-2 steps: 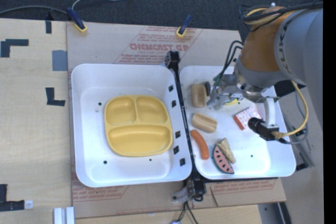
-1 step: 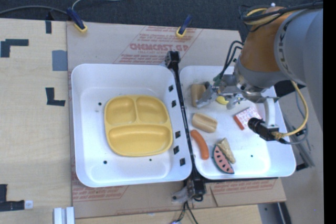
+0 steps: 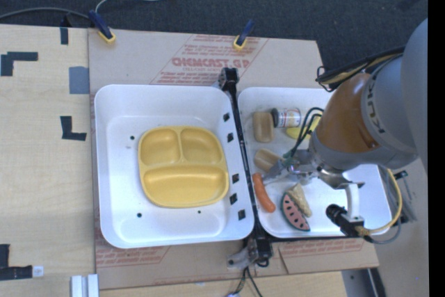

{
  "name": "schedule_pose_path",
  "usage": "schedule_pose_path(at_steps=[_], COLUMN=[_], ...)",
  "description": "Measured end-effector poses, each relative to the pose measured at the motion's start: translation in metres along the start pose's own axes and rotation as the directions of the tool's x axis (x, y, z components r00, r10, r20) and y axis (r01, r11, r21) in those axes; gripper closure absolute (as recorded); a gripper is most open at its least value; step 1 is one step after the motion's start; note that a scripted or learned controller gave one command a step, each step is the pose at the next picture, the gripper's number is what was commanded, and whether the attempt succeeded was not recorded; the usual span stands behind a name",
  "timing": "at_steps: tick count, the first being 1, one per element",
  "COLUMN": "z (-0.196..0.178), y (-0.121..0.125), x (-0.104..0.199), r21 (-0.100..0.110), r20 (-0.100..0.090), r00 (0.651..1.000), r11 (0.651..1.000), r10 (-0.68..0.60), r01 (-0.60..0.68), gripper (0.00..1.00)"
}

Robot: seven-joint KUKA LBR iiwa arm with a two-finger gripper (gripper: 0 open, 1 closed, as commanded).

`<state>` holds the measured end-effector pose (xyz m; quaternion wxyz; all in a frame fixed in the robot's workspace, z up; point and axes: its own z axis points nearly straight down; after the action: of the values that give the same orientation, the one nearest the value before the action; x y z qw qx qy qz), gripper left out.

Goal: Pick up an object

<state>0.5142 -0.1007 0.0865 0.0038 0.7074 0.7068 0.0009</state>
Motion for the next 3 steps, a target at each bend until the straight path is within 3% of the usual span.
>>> schedule_pose_path(at_steps=[1,2,3], z=[-0.01,-0.112,-0.112], y=[0.0,-0.03,-0.03], x=[0.0,0.041,0.041], r21=[0.0,0.008,0.008], r20=[0.0,-0.005,-0.005], r00=[1.0,1.0,1.0], r11=[1.0,1.0,1.0], r10=[0.0,-0.002,-0.002], r01=[0.0,0.002,0.002], gripper=[1.0,1.0,0.0])
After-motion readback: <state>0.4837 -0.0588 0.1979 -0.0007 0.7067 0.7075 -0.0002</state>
